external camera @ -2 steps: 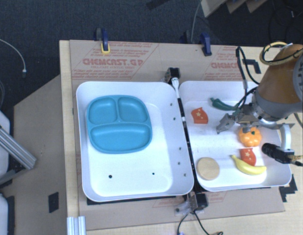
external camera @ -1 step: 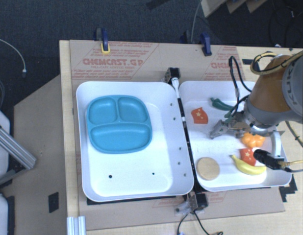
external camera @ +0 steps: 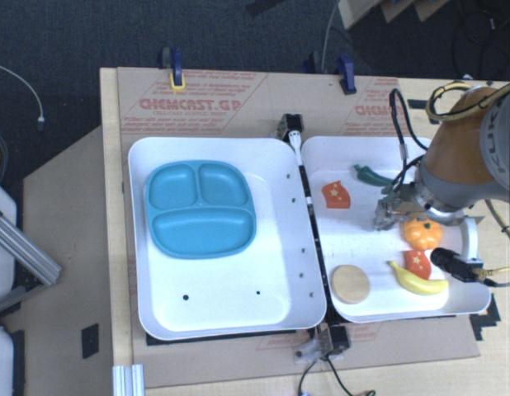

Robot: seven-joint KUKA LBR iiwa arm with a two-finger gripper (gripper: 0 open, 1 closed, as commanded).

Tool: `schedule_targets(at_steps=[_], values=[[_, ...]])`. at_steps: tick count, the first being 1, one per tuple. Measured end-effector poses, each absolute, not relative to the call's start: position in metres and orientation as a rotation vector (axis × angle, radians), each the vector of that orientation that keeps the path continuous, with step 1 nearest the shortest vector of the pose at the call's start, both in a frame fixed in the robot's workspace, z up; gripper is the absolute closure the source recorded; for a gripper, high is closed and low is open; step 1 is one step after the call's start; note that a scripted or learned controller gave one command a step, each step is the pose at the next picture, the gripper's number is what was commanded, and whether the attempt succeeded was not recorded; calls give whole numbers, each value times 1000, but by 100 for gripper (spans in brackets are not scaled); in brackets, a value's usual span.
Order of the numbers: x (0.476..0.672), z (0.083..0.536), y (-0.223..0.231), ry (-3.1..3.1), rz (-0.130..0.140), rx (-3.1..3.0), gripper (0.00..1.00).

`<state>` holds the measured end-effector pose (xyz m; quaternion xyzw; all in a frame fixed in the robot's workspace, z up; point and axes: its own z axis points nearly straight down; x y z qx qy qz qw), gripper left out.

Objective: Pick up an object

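Reaching in from the right, the arm (external camera: 469, 151) hangs low over the right bin (external camera: 366, 304), its orange band sitting just above the grey wrist. The gripper (external camera: 393, 213) is down near the bin floor, in the bin's middle, just left of the orange fruit (external camera: 422, 234). Its metal fingertips blur together at this distance, so I cannot tell whether they are apart or closed, and nothing is plainly seen between them.

Several small things lie in the right bin. A red wedge (external camera: 337, 195) rests left of the gripper, near the bin's left wall. A dark green piece (external camera: 372, 174), perhaps a bean or pepper stem, lies toward the far side, above and left of the gripper. The orange fruit sits right beside the gripper, and just below it a second red piece (external camera: 417, 263) touches the yellow banana (external camera: 417, 281), which curves along the near side. A tan round disc (external camera: 351, 284) lies near the near-left corner, apart from the banana.

The left bin (external camera: 222, 304) holds a blue divided plate (external camera: 202, 209) with three compartments, set toward its far-left part. Both bins sit on a brown board (external camera: 238, 97) with red lettering, held by blue clamps (external camera: 173, 66) at the far edge.
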<state>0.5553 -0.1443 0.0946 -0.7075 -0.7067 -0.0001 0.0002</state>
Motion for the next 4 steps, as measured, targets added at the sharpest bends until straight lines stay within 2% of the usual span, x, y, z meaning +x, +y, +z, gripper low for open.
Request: schedule_targets(at_steps=[2, 3, 4], values=[[563, 221, -147, -2226, -4, -2224, 100], [563, 210, -147, -2221, 1, -2221, 100], [571, 207, -94, -2225, 0, -2216, 100]])
